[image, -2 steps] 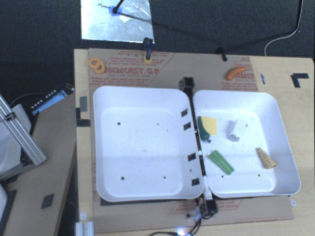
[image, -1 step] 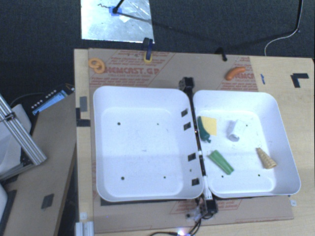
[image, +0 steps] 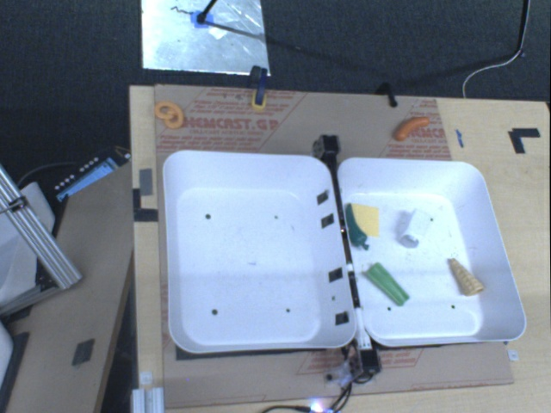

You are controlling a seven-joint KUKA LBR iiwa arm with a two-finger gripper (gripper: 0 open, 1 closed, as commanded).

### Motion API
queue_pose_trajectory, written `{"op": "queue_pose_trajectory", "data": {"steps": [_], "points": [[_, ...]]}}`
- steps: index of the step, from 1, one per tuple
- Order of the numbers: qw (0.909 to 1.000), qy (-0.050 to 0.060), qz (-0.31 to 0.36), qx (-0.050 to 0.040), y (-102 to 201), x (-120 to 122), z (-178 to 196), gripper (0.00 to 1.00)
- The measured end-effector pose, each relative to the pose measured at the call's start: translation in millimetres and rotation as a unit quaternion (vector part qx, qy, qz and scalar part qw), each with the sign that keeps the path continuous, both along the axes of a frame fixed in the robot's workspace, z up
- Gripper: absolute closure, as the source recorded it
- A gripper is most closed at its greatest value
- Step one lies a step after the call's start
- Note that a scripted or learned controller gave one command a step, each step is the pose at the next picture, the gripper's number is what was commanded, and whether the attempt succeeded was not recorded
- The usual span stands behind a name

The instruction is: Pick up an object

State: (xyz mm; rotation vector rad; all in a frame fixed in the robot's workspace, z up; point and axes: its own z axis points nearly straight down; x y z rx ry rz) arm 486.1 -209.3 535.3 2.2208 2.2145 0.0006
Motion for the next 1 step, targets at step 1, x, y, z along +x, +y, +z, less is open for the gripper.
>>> {"op": "queue_pose_trajectory", "data": {"steps": [1], "points": [[1.0000, 0.000, 0.006, 0.0020, 62.8, 0.9, 0.0, 1.00]]}}
